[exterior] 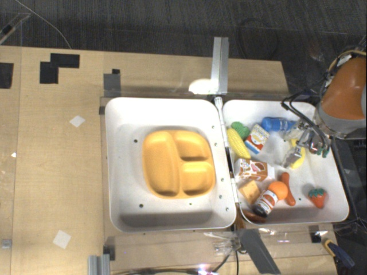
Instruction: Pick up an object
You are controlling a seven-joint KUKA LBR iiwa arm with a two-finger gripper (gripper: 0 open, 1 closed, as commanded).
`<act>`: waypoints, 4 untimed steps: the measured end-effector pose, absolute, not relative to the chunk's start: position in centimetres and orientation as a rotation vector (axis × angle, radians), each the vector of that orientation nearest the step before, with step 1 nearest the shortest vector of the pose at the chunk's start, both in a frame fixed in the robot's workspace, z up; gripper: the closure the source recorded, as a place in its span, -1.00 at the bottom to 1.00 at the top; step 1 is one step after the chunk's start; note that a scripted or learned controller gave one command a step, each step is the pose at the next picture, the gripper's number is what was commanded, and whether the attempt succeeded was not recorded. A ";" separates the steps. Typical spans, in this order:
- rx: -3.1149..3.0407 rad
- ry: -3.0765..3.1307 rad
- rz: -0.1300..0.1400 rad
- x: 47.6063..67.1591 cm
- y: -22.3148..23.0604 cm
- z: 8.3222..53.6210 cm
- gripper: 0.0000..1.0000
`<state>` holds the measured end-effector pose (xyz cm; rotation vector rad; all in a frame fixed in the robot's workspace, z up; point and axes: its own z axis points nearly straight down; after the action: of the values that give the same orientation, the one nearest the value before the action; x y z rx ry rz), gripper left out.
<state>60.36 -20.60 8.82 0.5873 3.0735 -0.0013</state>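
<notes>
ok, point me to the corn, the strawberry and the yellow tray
corn (238,142), camera view, middle of the yellow cob
strawberry (317,197), camera view, centre of the red body
yellow tray (162,165), camera view, floor of its long left compartment

- Left bin (117,153): a divided tray (176,162) at its middle.
- Right bin (338,202), touching the left one: corn cob (238,142) by the shared wall, cartons (257,138) and bottle (276,124) behind, sauce bottle (267,201) and orange (277,190) in front, strawberry (318,196) at the front right.
- My gripper (307,141) hangs above that bin's right rear.
</notes>
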 end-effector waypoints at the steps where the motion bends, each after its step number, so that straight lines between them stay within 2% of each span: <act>1: 0.612 3.068 0.001 60.0 -16.9 8.9 -1.00; 2: 0.676 3.106 0.000 64.1 -20.7 9.0 -1.00; 3: 0.807 3.035 -0.012 63.2 -10.8 8.9 -1.00; 4: 0.322 3.166 0.012 64.6 -13.4 9.0 -1.00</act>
<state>64.58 -13.43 8.97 0.3220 3.1655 0.0121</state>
